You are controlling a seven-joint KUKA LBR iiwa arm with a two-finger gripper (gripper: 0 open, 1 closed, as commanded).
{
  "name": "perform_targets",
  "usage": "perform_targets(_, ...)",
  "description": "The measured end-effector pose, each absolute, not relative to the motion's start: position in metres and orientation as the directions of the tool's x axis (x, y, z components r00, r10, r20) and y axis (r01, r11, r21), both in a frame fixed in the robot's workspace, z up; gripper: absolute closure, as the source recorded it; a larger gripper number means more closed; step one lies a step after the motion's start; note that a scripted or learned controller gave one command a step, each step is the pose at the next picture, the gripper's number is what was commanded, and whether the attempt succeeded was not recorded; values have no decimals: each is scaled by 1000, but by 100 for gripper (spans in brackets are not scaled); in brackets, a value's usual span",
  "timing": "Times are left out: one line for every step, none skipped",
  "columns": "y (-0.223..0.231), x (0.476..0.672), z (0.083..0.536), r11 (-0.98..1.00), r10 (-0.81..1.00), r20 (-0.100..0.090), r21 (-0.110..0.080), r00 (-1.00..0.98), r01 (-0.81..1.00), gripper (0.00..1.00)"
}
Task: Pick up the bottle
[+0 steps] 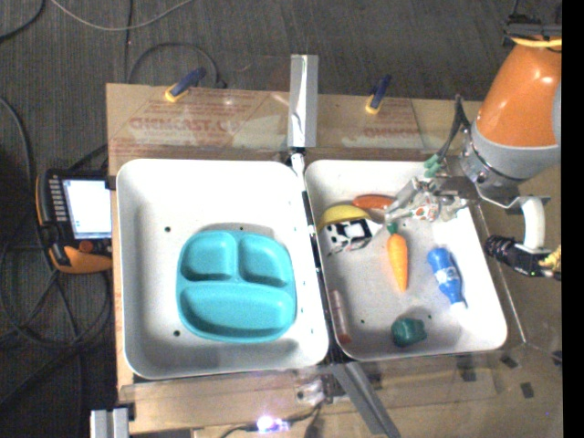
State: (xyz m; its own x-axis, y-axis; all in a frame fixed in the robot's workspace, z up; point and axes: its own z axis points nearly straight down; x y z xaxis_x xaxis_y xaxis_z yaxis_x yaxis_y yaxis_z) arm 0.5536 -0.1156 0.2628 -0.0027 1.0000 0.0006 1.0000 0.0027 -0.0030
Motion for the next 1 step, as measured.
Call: perform_targets(-204, 543, 192, -115, 993, -2, -4, 115, 993, 0)
